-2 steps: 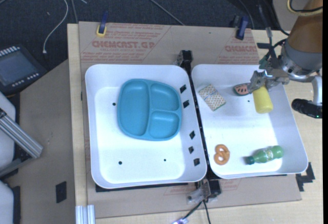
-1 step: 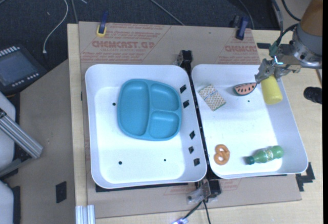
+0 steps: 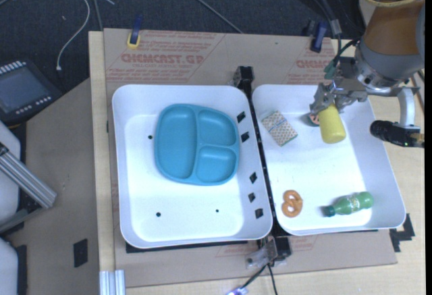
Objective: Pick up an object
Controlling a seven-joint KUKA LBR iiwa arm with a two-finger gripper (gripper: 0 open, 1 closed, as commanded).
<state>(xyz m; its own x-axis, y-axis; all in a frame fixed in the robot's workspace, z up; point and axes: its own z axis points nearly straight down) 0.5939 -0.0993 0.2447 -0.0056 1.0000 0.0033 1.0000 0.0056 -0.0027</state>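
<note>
A: Yellow cylinder (image 3: 332, 124), upper right of frame in the right bin (image 3: 378, 172) — gripper (image 3: 322, 110) is right on top of it.
B: Holding it?
A: Can't tell; it touches the cylinder's top end, probably lining up a grasp.

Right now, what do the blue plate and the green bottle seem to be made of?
Blue plate: probably moulded plastic, matte, judging by its even colour, rounded dividers and faint sheen. Green bottle: likely glossy plastic, since bright highlights show along its side; possibly a toy. Neither can be confirmed by look alone.
</note>
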